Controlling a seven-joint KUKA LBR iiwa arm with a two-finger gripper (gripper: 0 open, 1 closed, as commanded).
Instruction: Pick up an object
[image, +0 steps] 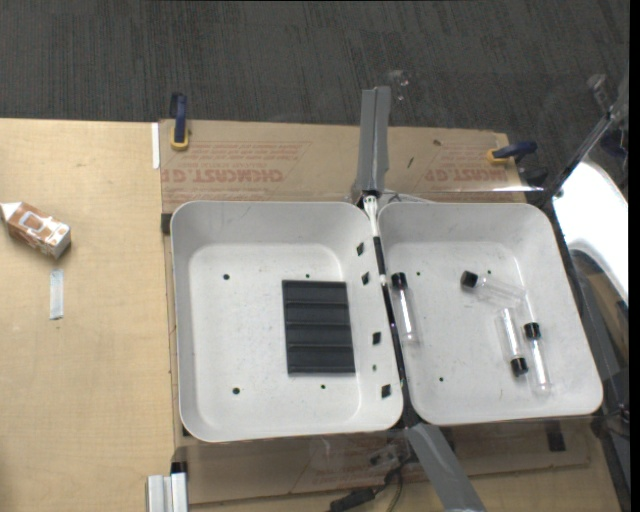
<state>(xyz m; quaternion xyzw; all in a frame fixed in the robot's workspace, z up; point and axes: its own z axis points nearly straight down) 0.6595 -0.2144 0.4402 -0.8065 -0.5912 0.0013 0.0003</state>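
Observation:
The right bin (560, 250) holds several clear plastic tubes with black caps. One tube (402, 308) lies along the bin's left wall. Another tube (492, 289) lies near the middle, slanted. Two more tubes (512, 345) (536, 355) lie side by side toward the right front. A black ribbed rectangular block (319, 326) lies flat in the middle of the left bin (200, 300).
A small orange and white box (38, 230) and a thin white strip (56, 295) lie on the bench far left. Clamps (178, 118) (512, 153) hold the cardboard sheet behind the bins. A grey metal bar (373, 140) runs along the seam between the bins.

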